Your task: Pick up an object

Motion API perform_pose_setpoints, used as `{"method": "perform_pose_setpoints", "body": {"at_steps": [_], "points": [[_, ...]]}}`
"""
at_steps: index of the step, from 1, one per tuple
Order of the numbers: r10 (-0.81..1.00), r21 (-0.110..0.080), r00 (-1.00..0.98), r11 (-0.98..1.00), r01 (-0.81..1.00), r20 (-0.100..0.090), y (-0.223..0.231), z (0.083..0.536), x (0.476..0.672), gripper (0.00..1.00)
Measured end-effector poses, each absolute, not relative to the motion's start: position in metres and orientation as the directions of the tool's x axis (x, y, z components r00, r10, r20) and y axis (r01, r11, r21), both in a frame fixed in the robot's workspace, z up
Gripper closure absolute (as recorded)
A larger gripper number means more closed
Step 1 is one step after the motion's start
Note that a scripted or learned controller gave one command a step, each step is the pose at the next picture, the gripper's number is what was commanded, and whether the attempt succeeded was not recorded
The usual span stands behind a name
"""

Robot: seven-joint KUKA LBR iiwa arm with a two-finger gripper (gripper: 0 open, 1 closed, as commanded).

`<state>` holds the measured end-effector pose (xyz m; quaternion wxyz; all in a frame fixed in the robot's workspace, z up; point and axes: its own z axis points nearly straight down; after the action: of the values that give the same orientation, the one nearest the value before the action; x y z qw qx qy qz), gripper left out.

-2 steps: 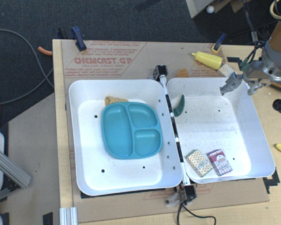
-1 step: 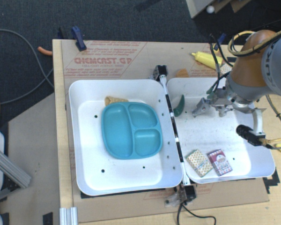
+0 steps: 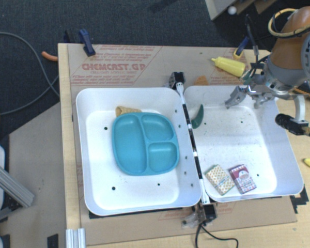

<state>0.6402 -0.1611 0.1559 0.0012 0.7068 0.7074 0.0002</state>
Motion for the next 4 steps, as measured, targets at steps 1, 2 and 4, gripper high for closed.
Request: {"method": "perform_pose_setpoints", "body": {"at_steps": [1, 2, 4], "points": [[1.000, -0.002, -0.001, 0.001, 1.000, 0.001, -0.095, 0.084, 0.666, 0.00], [1.000, 0.001, -0.002, 0.002, 1.000, -0.001, -0.095, 0.095, 0.667, 1.00], [1.000, -0.002, 0.001, -0.001, 1.000, 0.000, -0.096, 0.084, 0.605, 0.00]]}}
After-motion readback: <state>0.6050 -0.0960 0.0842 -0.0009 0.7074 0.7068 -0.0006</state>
